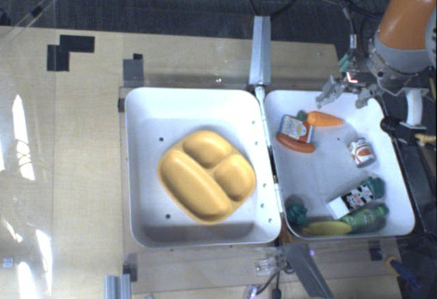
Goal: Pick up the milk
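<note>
Our tool hovers with fingers apart, gripping nothing.
The milk lies well below it; we risk snagging the nearer carrot instead.

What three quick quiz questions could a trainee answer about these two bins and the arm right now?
1. True or false: the yellow tray lies in the left bin.
2. What lies beside the banana: A the can, B the green bottle?
3. Over which edge of the right bin is the gripper?

Key: 1 true. 2 B. 3 the far edge.
</note>
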Controlling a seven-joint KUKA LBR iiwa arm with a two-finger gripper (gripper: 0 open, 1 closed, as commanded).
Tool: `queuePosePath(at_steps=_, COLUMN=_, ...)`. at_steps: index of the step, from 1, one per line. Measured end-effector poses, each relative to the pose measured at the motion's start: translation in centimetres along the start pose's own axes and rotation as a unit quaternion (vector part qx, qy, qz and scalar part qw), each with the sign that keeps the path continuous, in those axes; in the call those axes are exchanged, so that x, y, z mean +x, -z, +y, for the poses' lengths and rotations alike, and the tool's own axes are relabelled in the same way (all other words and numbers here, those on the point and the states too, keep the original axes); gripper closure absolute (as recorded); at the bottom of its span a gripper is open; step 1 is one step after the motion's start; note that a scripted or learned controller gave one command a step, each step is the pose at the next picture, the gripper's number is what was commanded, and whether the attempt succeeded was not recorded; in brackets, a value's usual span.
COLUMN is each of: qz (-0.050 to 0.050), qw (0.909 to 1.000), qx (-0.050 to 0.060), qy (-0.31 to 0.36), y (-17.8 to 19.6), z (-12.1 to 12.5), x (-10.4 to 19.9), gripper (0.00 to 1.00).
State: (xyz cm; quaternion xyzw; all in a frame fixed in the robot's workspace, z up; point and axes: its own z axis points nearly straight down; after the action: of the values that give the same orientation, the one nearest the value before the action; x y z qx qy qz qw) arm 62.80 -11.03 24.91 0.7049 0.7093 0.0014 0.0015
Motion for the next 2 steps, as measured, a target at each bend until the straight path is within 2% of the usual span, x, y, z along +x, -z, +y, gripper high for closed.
queuePosePath(at_steps=1, qz=0.0, qw=0.9992, qx=0.0, qy=-0.039, y=-3.7, z=-3.1, x=0.3, gripper=0.0)
queuePosePath(at_steps=2, qz=0.002, qw=0.9986, qx=0.0, qy=0.052, y=-15.4, z=-8.3, x=-5.0, gripper=0.0)
